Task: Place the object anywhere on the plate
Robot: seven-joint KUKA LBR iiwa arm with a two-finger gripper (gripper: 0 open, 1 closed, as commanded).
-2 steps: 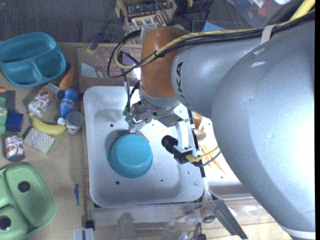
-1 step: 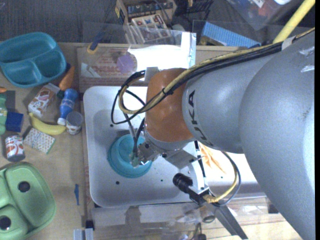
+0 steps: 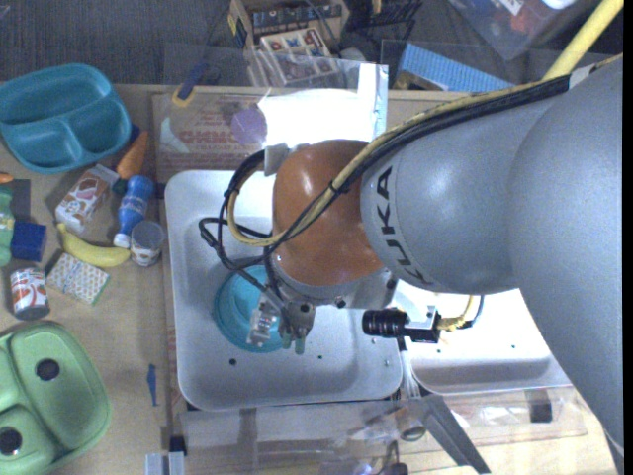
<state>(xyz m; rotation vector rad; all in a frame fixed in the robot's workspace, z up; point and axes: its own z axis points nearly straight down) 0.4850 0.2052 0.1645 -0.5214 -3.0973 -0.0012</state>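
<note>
A teal round plate [image 3: 233, 310] lies in the left white bin [image 3: 198, 364], towards its left side. My gripper [image 3: 280, 330] hangs over the plate's right edge, pointing down. The grey arm and its orange band [image 3: 316, 216] cover the middle of the bin and the plate's right part. Whatever sits under the gripper is hidden, and no separate task object can be made out.
The right bin [image 3: 485, 369] is largely covered by the arm. Left of the bins lie a banana [image 3: 94, 252], a blue bottle [image 3: 134, 206], a small can [image 3: 147, 241], a teal divided tray [image 3: 64, 117] and a green tray [image 3: 45, 404].
</note>
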